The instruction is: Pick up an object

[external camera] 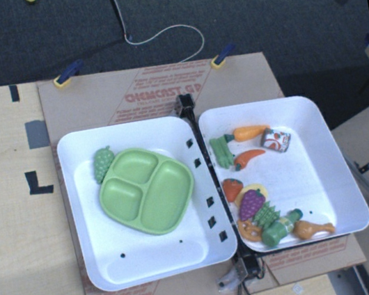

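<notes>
While you cannot tell from this view how the jaws stand, you can see the things to pick from crowded along the left side of the right bin (327,153). A green pea pod (220,151) lies by the dividing wall, with a carrot (249,132) and a small can (275,140) to its right and an orange pepper (248,158) just below. Lower down sit a red tomato (232,188), purple grapes (249,204), a green bottle-like toy (280,230) and an orange-brown piece (312,229) near the bottom rim. At frame left, the left bin (84,217) holds a green divided plate (147,190), a green bunch of grapes (103,163) touching its upper-left edge. Both bins rest on a cardboard sheet (160,91).
</notes>
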### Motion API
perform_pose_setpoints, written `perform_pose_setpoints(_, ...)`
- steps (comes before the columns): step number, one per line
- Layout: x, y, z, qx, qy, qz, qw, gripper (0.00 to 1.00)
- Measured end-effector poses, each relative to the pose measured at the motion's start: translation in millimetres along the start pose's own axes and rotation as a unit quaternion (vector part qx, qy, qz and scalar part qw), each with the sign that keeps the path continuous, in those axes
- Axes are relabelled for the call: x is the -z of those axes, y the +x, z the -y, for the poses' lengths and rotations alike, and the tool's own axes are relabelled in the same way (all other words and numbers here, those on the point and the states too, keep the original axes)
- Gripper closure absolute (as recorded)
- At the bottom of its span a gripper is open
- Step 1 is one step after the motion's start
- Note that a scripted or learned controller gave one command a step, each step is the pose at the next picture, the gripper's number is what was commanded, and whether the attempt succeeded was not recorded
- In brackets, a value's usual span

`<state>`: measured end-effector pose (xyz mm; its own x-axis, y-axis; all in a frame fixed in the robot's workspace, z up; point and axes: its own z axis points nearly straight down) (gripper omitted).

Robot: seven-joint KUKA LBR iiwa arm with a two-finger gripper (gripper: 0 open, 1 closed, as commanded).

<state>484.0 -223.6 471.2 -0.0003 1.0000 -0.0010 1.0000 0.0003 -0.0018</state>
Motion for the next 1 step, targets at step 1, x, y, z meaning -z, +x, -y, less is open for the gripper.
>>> perform_pose_setpoints(1,-28.7,0.1,-0.1,0.0,0.0,0.0,1.0,1.0)
